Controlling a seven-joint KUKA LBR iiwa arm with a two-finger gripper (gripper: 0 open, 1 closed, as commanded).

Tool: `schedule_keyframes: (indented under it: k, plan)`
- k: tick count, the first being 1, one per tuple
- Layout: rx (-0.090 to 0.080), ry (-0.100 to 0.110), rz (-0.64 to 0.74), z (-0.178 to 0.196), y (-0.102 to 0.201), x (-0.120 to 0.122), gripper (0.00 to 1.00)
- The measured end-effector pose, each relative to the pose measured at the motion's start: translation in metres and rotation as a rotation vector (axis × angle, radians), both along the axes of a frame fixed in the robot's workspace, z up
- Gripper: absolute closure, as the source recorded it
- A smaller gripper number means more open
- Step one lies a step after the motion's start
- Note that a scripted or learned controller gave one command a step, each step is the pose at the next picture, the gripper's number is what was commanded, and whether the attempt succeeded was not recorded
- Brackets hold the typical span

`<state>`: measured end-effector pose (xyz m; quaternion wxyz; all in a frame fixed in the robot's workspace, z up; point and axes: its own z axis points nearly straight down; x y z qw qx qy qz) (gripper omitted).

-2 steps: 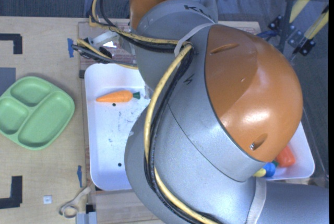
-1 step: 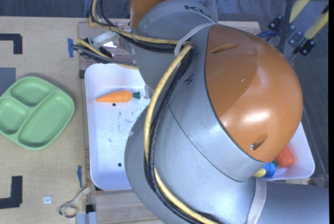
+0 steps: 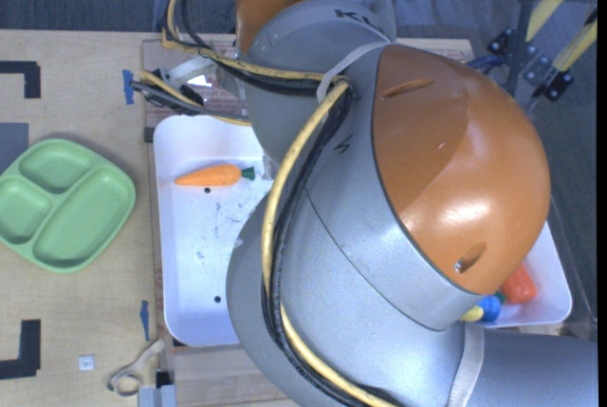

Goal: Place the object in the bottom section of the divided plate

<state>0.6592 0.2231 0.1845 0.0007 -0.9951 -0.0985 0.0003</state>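
An orange toy carrot with a green stub lies near the top of the left white bin. The green divided plate rests on the wooden bench to the left of the bins; it has two small sections above and one long section along its lower right. The arm's grey and orange body covers most of the bins. The gripper is hidden under the arm.
At the right bin's lower corner, an orange object and a blue and yellow one peek out from under the arm. Cables run along the top of the left bin. Black tape marks sit on the bench.
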Motion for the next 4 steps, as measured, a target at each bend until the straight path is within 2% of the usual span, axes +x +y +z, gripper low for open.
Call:
schedule_keyframes:
  k: [2, 3, 4]
  plan:
    - [0.000, 0.000, 0.000, 0.000, 0.000, 0.000, 0.00]
    - [0.000, 0.003, 0.005, -0.072, 0.002, 0.000, 0.00]
    - [0.002, 0.002, 0.004, -0.061, 0.003, 0.000, 1.00]
